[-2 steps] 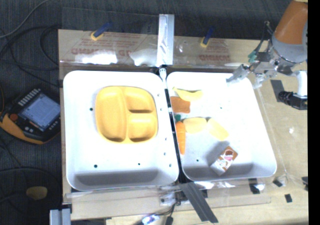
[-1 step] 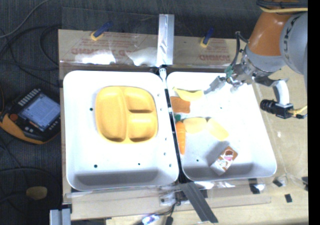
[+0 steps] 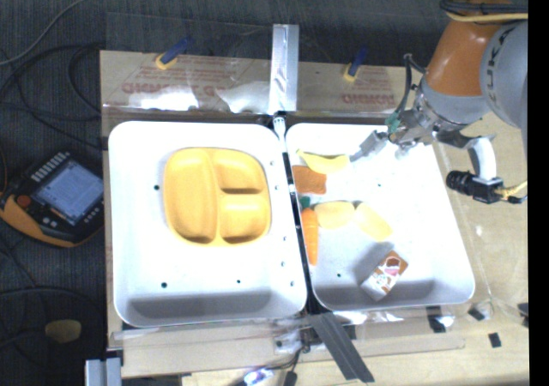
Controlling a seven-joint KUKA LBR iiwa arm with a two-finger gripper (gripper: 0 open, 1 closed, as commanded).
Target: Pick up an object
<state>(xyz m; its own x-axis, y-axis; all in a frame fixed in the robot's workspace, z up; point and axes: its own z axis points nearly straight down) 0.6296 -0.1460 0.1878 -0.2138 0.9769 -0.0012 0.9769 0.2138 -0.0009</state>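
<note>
1. The grey arm with the orange band [image 3: 467,50] reaches in from the right. Its pincer [image 3: 371,146] hangs over the upper part of the right white bin [image 3: 429,204], tip close to a pale yellow curved piece [image 3: 323,161] near the bin's top-left corner. Whether tip and piece touch — I cannot tell.

2. Pincer state: too small and slanted to read as spread or pressed together. I see nothing between its tips, so I would not call anything held.

3. Candidate things all lie in the right bin:
   - the pale yellow curved piece,
   - an orange block [image 3: 305,178] just below it against the left wall,
   - a yellow-orange rounded piece [image 3: 335,214] mid-bin,
   - a paler yellow flat piece [image 3: 373,221] beside that,
   - a long orange piece [image 3: 310,238] along the divider,
   - a small brown-and-white carton [image 3: 385,274] lower down.

4. Risk — crowding. The yellow curved piece sits just beside the orange block and the bin wall; a descent here could strike the wall, or nudge the piece instead of closing on it.

5. Risk — thin, flat shapes. The pale pieces look low-lying, so the tips may close above them or skid off.

6. Risk — the slanted approach could push the piece into the corner rather than straddle it.

7. The left white bin [image 3: 137,273] holds a yellow divided tray [image 3: 217,196], well apart from the arm.
</note>
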